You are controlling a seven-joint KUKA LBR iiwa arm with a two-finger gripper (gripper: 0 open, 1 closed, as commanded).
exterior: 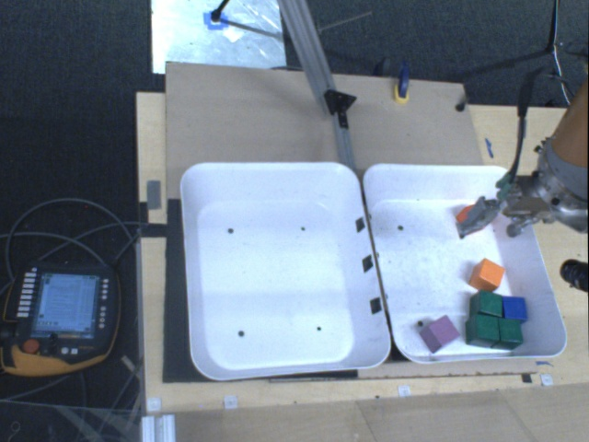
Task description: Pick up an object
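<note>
A teach pendant (63, 319) with a lit screen lies on the dark floor left of the bench, cables (64, 224) looping around it. A slanted metal pole (313, 58) crosses the far side.

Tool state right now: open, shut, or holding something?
Tool: over the right bin, a red-orange piece at one fingertip; whether it is open, shut or gripping cannot be told.

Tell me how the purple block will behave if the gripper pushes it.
The purple block looks rigid with flat faces, so it should slide rather than roll. It lies near the bin wall, so a push that way would probably jam it there.
</note>
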